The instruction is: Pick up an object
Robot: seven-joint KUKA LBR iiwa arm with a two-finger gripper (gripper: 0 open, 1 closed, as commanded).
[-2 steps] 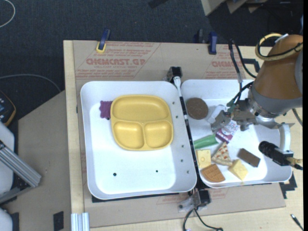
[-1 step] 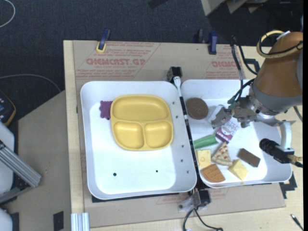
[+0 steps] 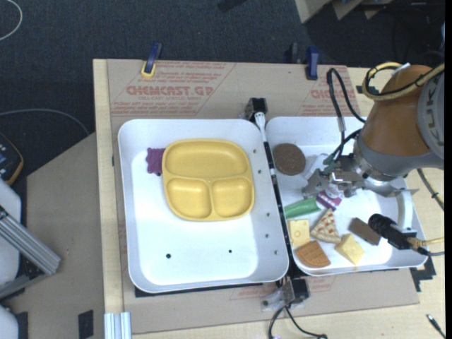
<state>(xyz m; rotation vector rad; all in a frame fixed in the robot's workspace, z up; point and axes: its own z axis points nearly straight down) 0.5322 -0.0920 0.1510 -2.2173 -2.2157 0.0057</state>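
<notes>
My gripper (image 3: 326, 183) hangs low over the middle of the right bin (image 3: 311, 129), reaching in from the right. A small purple piece (image 3: 329, 201) lies just below it and a green stick (image 3: 302, 207) to its lower left. Behind and to the left of the gripper sits a brown disc (image 3: 289, 159). Toward the bin's front lie a yellow square (image 3: 299, 230), a pizza slice (image 3: 326, 227), a round orange biscuit (image 3: 311, 254), a pale cheese wedge (image 3: 350, 248) and a brown block (image 3: 363, 230). Nothing visibly hangs from the gripper.
The left bin (image 3: 134, 210) holds a yellow divided plate (image 3: 208, 179) with a purple item (image 3: 154, 159) at its left edge. The wall between the two bins runs just left of the green stick. The arm's bulk covers the right bin's far right side.
</notes>
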